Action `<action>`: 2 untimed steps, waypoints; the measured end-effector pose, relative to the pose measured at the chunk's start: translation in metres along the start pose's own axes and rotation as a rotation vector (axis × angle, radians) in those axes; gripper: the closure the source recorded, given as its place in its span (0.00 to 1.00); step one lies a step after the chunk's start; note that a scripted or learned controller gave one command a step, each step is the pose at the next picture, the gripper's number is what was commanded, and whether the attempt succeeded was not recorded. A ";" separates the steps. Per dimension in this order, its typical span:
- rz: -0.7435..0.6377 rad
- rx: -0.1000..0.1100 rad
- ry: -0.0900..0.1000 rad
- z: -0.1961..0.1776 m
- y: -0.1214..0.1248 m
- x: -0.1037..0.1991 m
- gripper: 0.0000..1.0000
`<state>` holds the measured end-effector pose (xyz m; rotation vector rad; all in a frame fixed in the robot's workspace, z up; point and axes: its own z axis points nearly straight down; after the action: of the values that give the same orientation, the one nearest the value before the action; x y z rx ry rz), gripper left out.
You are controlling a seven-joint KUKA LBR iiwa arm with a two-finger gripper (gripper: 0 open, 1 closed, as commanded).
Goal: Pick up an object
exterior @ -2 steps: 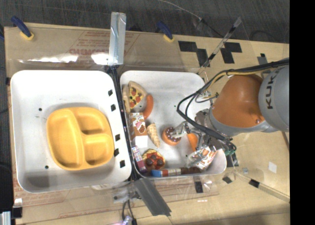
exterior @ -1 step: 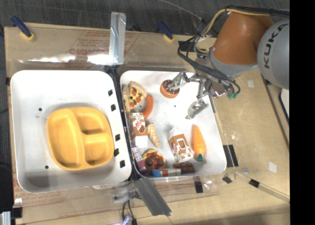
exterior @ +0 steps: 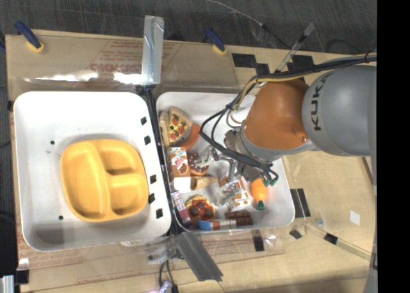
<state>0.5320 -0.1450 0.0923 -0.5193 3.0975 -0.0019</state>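
Observation:
The right bin (exterior: 192, 102) holds a heap of toy foods: a pizza slice (exterior: 176, 128) at its upper left, a small printed box (exterior: 179, 161), a white block (exterior: 182, 183), an orange carrot-like piece (exterior: 258, 192), a dark berry cluster (exterior: 200, 208) and a blue-capped marker-like stick (exterior: 216, 224) along the near wall. My gripper (exterior: 229, 170) reaches down into the middle of this heap, beneath the orange wrist band (exterior: 275, 118). Its lower end is lost among cables and toys.
The left bin (exterior: 38, 118) carries a yellow divided tray (exterior: 104, 177). A grey strip (exterior: 152, 48) stands at the seam between the bins. Black cables (exterior: 214, 134) loop off the wrist over the right bin. Blue clamps (exterior: 29, 34) grip the bench's far edge.

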 end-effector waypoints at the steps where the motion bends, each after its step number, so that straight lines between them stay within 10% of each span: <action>1: -0.186 0.012 0.001 -0.026 -0.013 -0.129 0.00; 2: -0.007 -0.009 0.010 -0.009 -0.021 -0.125 0.00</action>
<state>0.6570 -0.1237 0.1014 -0.5317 3.1072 0.0096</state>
